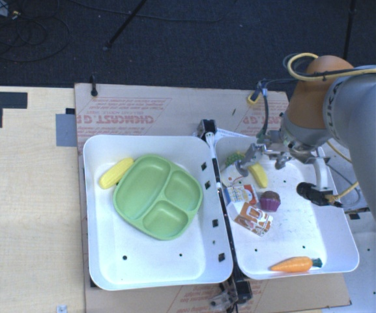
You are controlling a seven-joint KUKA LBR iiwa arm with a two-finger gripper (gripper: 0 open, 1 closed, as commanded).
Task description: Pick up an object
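On the bench's right bin [344, 253], the claw [260, 156] partly hides a yellow piece [259, 175]; its grip is unclear.

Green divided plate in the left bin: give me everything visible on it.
The green divided plate is a light green, plastic-looking tray with rounded corners and three compartments, one long and two smaller, all without contents. It lies flat and right side up, turned at an angle to the walls of the left bin, sitting in the bin's upper middle. A yellow corn cob lies against its upper left rim, apparently touching it. The gripper is over the other bin, well apart from it.
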